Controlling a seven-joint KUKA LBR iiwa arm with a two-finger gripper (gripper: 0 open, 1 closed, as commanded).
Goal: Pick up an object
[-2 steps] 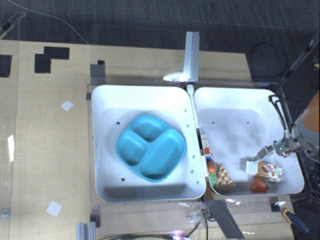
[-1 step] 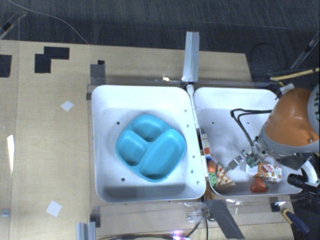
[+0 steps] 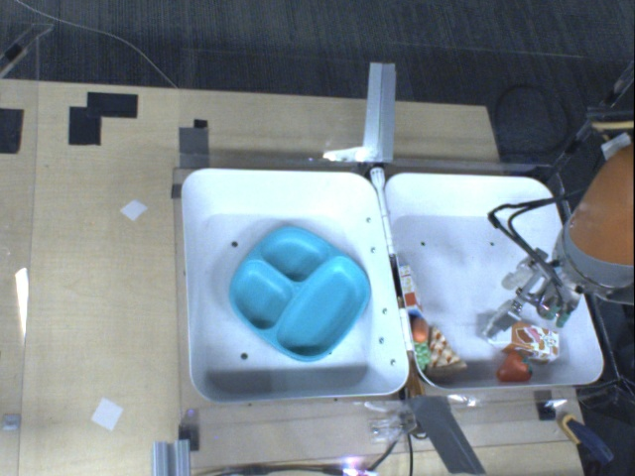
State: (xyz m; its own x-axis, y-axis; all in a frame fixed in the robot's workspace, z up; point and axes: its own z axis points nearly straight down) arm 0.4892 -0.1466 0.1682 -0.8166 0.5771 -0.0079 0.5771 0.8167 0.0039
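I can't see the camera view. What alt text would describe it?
A robot gripper hangs low in the right white bin, just above small colourful objects near its front edge. The left white bin holds a blue divided tray.

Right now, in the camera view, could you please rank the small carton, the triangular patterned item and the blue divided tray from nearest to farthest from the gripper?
Measured from the gripper:
1. Small carton, right bin, just below the gripper.
2. Triangular patterned item, right bin's lower left corner.
3. Blue divided tray, in the left bin, across the divider.
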